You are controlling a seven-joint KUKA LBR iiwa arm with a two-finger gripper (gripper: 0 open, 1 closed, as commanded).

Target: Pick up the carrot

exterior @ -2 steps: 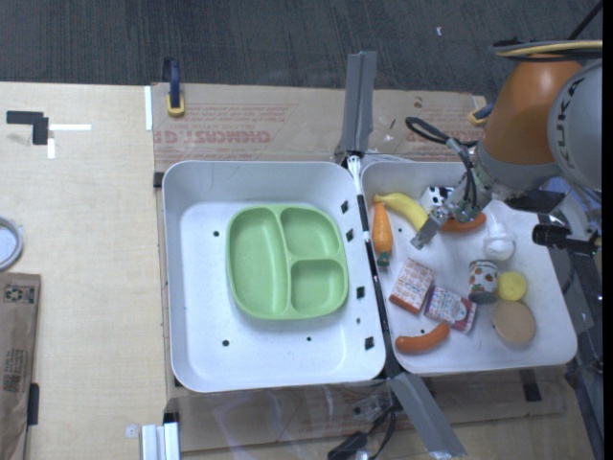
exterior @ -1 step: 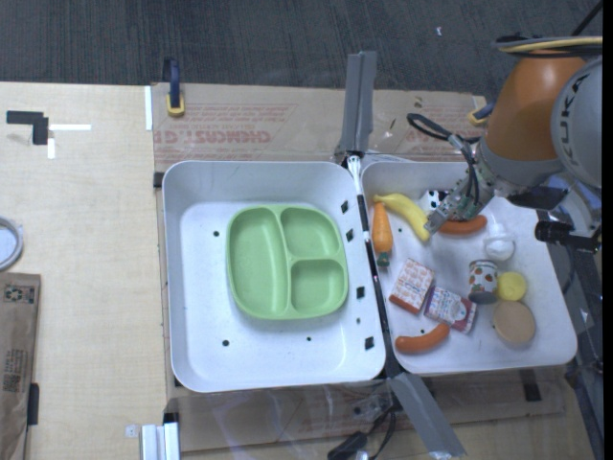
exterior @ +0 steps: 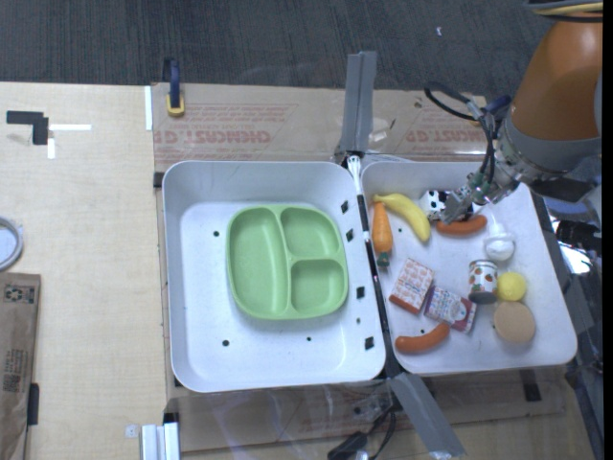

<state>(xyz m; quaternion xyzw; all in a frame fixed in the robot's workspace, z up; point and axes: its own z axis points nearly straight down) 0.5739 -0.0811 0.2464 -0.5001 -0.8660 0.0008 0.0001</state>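
Observation:
The carrot (exterior: 381, 228) is orange with a small green end. It lies lengthwise along the left wall of the right bin (exterior: 536, 353), just left of a yellow banana (exterior: 407, 212). My gripper (exterior: 474, 195) hangs over the upper middle of the right bin, well to the right of the carrot and apart from it. It sits right above an orange-red sausage (exterior: 462, 225) and beside a small black-and-white toy (exterior: 436, 199). I see nothing held in it.
The right bin also holds two small printed packets (exterior: 414, 285), a little can (exterior: 482, 278), a yellow ball (exterior: 512, 286), a tan round piece (exterior: 514, 323), a white piece (exterior: 499, 248) and a second sausage (exterior: 422, 338). A green divided plate (exterior: 285, 261) lies in the left bin (exterior: 192, 286).

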